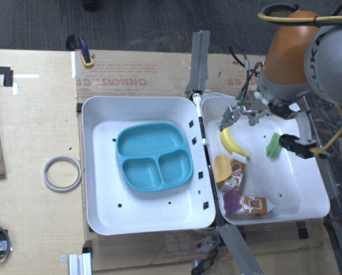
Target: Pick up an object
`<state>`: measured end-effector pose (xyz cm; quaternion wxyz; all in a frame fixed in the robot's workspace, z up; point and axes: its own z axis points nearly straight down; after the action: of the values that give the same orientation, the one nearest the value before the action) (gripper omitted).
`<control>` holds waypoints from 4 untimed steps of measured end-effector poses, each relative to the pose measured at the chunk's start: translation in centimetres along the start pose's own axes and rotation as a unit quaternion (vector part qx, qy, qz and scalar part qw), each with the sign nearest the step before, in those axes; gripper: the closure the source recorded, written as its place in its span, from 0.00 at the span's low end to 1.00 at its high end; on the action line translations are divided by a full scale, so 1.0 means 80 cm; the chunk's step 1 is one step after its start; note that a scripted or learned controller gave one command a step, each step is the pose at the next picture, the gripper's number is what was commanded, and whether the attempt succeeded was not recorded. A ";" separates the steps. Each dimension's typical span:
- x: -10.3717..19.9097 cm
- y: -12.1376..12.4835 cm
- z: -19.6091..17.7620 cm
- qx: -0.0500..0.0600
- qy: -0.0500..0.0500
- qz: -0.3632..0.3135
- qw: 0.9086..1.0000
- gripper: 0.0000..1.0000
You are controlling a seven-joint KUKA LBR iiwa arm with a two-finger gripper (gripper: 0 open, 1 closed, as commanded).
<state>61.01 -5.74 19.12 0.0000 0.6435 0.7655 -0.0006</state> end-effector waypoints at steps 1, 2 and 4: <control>-0.066 0.050 0.094 0.000 0.000 0.123 0.992 0.00; -0.053 0.053 0.124 -0.001 0.000 -0.139 0.990 0.00; -0.066 0.028 0.124 0.000 0.000 -0.034 0.999 0.00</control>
<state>64.11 -10.56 9.20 -0.0001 0.6169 0.7871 -0.0003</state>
